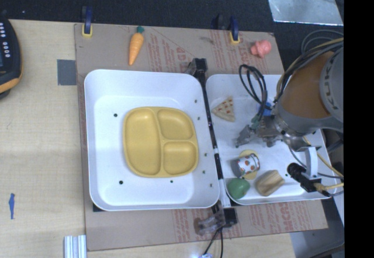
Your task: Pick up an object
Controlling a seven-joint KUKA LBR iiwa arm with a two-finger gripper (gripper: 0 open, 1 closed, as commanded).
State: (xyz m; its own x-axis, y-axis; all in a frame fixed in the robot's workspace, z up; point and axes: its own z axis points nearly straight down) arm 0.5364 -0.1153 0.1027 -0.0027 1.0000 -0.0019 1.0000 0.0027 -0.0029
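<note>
Green toy (238, 187) crowds the spotted egg (249, 163) below the splayed, empty gripper (252, 136), so closing could nudge both aside.

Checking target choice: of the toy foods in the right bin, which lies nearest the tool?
The spotted egg-shaped toy, just below the tool; the pizza slice, green piece and tan piece lie farther.
</note>
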